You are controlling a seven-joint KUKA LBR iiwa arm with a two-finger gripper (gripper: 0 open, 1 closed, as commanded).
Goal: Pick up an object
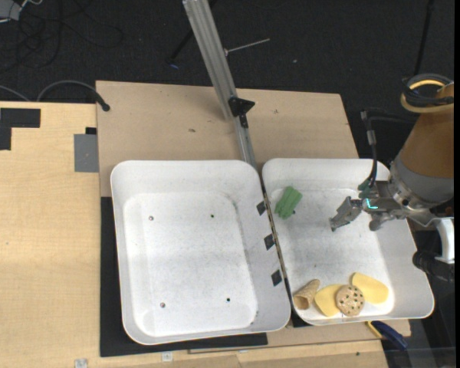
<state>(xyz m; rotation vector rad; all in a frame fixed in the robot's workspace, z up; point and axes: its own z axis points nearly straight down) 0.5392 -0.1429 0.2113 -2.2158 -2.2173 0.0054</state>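
Observation:
In the right bin, a green block lies near the upper left corner. Along the bin's front wall sit a tan cone-shaped piece, a yellow round piece with a brown cookie-like disc on it, and a yellow piece. My gripper hangs over the right-middle of this bin, to the right of the green block and apart from it. Its two fingers are spread, so it is open with nothing between them.
The left bin adjoins the right one along a shared divider with black clips. A metal rail slants down from the back toward the divider. The arm's orange band stands at the right edge.

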